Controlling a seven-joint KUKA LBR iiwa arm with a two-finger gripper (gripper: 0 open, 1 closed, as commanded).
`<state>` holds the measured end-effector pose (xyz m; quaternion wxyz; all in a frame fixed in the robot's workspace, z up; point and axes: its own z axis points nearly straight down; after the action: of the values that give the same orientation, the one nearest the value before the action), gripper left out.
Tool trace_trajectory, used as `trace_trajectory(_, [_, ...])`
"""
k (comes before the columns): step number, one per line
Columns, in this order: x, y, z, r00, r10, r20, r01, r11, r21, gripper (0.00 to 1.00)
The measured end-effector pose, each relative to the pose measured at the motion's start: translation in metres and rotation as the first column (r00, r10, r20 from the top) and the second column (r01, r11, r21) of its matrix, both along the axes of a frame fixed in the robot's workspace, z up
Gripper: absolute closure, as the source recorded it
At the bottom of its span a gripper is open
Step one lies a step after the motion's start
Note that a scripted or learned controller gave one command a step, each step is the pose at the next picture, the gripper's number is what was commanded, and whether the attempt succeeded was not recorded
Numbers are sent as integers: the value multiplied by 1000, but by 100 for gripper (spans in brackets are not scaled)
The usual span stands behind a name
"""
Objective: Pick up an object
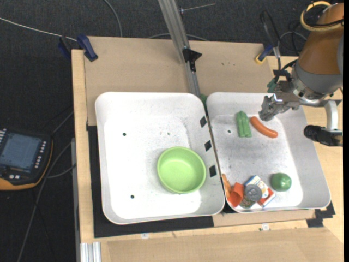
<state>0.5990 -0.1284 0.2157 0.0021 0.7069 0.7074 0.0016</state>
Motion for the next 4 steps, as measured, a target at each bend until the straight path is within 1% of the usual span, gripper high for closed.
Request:
trace_trajectory(1, [0,0,33,1000,0,-3,0,1000,0,100])
trace_trajectory(2, [-13,44,36,1000,3,-5,-3,1000,2,100])
trace_trajectory(3, [-10,94,34,1000,2,-5,-2,1000,1,100])
trace_trajectory(4, [-22,149,41,1000,4,-5,-4,1000,2,100])
